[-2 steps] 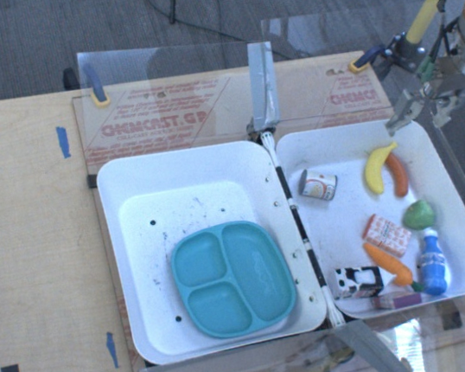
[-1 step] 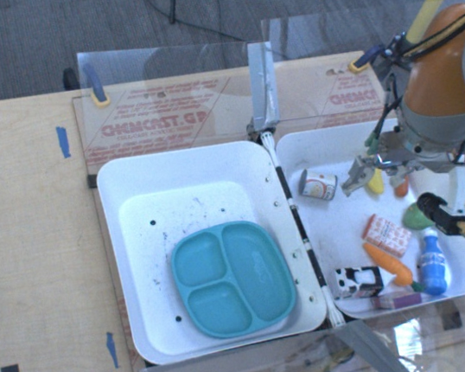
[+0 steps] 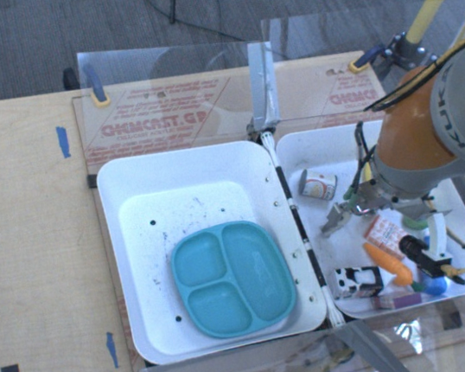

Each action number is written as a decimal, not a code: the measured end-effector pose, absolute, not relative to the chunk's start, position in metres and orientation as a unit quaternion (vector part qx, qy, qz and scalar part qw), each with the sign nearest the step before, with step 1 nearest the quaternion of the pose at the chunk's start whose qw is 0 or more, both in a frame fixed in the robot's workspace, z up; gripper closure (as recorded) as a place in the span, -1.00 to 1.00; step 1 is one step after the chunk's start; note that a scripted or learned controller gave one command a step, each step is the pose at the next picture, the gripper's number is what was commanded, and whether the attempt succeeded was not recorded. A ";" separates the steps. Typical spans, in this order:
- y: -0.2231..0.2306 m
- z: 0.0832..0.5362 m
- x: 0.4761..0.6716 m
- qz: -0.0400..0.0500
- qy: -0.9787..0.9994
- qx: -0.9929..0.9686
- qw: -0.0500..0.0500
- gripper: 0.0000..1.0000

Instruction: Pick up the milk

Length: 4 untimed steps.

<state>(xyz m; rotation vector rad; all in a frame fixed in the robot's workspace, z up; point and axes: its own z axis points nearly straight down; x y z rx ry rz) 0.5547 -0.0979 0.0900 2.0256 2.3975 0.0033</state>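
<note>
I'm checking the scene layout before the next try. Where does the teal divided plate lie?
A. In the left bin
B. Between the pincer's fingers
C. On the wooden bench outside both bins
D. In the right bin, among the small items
A: the teal divided plate lies flat on the floor of the left bin, while the pincer is over the right bin with the small items.

"KU" on arm (image 3: 457,114) (red board print unreadable)
</note>
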 end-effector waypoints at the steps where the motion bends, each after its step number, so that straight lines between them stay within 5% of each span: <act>1: -0.115 0.152 0.577 0.000 0.685 0.728 0.001 -1.00; 2: -0.112 0.356 0.668 0.001 0.715 0.699 0.002 -1.00; 3: -0.116 0.276 0.558 0.000 0.714 0.700 0.001 -1.00; 4: -0.134 0.150 0.479 0.000 0.802 0.597 0.000 -1.00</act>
